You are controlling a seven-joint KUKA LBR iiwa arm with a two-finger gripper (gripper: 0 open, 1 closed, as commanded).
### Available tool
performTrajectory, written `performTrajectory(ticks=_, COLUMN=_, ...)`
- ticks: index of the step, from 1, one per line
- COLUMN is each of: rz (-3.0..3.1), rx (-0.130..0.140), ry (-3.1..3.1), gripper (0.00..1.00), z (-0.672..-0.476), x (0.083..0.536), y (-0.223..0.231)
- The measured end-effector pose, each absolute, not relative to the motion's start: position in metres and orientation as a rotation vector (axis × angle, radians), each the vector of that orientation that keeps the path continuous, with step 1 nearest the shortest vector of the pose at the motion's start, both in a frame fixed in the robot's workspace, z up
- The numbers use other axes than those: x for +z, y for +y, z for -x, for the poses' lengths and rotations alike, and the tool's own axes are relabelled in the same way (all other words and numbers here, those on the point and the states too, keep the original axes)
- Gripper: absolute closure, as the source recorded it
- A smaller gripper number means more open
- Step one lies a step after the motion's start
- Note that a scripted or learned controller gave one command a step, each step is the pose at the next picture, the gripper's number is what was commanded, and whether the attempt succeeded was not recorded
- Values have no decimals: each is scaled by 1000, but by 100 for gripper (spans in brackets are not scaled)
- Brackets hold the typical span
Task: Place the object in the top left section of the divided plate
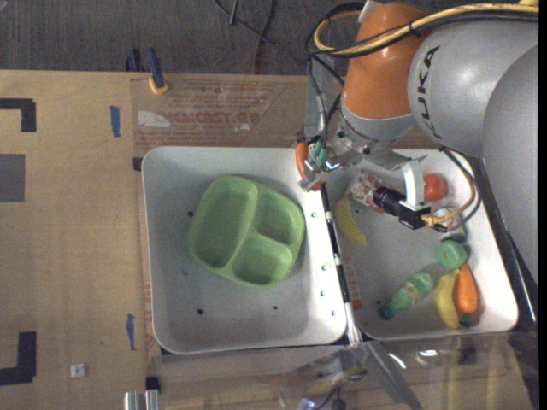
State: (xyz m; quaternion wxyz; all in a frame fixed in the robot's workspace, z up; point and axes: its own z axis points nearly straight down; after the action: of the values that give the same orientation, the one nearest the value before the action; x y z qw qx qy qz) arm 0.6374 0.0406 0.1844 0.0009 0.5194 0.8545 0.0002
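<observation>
Lettering "KUKA" is read on the grey arm (pixel 444 84). The arm is reached in from the right, its gripper (pixel 314 171) hung over the rim between the bins; whether its fingers are apart or together cannot be told. In the left bin (pixel 171 314) a green divided plate (pixel 248 229) is held. In the right bin (pixel 496 314) are kept a banana (pixel 350 223), a tomato (pixel 434 186), a green bottle (pixel 408 292) and a carrot (pixel 466 292).

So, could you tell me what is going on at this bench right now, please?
The KUKA arm has reached in over the seam between the two white bins, its hand near the top edge. The green divided plate lies in the left bin, nothing in its sections. Toy foods, including a banana and a green bottle, lie in the right bin.
</observation>
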Motion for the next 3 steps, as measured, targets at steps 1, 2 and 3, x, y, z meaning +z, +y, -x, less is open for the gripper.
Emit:
performTrajectory(ticks=1, rz=-1660, rx=0, ry=2666, gripper=100, z=-662, x=185, y=22)
performTrajectory(ticks=2, rz=-1608, rx=-2, ry=2701, gripper=100, z=-630, x=185, y=44)
performTrajectory(ticks=3, rz=-1663, rx=1, ry=2663, gripper=100, z=-663, x=185, y=26)
